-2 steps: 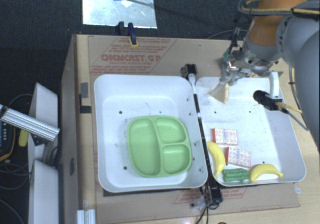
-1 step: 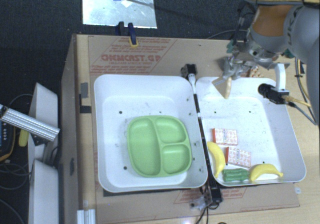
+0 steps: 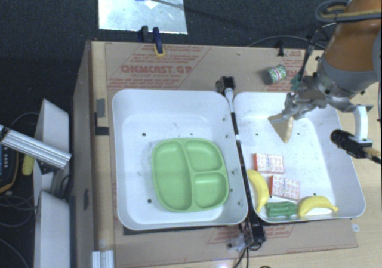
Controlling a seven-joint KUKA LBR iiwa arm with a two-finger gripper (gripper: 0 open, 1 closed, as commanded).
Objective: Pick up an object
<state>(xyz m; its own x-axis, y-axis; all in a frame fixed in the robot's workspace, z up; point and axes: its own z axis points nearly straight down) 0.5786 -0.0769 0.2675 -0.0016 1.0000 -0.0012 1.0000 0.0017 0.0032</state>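
Observation:
In the right bin [image 3: 334, 120] a tan wedge-shaped piece [image 3: 283, 128] hangs point-down from my gripper [image 3: 295, 113]. The fingers are shut on its upper right corner. The arm comes in from the upper right, its orange band above the wrist. Lower in the same bin lie two red-and-white packets [image 3: 268, 163] [image 3: 285, 187], two bananas [image 3: 258, 188] [image 3: 316, 204] and a green bar [image 3: 280, 210].
The left bin [image 3: 137, 117] holds a green divided plate [image 3: 190, 174]. A small green-and-white can [image 3: 276, 74] lies on the bench behind the right bin. A black fitting [image 3: 348, 142] juts over that bin's right rim. The divider between the bins runs just left of the wedge.

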